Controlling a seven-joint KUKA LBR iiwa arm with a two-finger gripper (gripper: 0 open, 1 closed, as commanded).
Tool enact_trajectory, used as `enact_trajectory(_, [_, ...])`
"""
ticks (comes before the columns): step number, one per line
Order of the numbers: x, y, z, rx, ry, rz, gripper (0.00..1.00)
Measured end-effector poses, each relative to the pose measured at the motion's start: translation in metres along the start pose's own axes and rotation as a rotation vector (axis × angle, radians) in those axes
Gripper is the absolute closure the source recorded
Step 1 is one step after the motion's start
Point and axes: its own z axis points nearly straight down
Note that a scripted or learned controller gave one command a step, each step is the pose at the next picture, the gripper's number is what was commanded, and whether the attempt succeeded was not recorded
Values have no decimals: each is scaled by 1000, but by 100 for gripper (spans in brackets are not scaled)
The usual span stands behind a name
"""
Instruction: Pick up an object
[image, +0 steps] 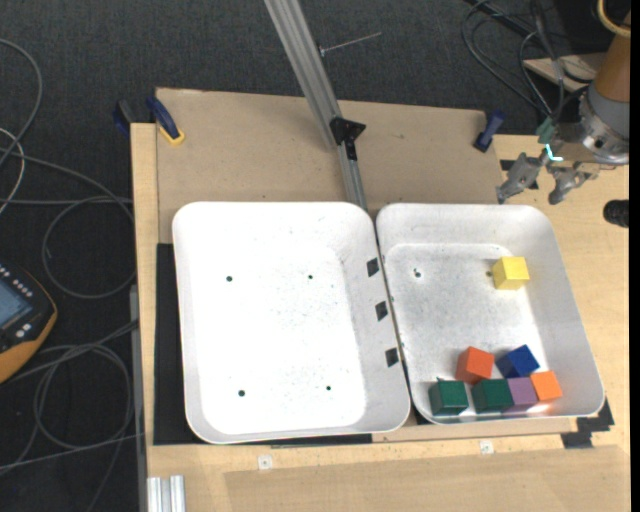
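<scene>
Blocks (495, 385) crowd right bin (570, 300) front edge; gripper (538, 185) spread, nothing held, above back rim.

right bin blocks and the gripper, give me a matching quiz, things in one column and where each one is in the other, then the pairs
Things:
1. yellow block
2. blue block
3. dark green block
4. gripper

Places:
A. left end of the cluster along the near wall
B. above the bench, beyond the right bin's far right corner
C. alone near the far right of the bin
D. in the cluster, behind the purple block

Pairs: 1-C, 2-D, 3-A, 4-B

Bright, even light; soft focus.
</scene>
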Motion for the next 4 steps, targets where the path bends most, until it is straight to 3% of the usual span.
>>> enact_trajectory(1, [0, 1, -3, -4, -2, -2, 0])
enact_trajectory(3, [-3, 8, 115, 0, -1, -2, 0])
enact_trajectory(4, [-2, 8, 142, -2, -2, -2, 0])
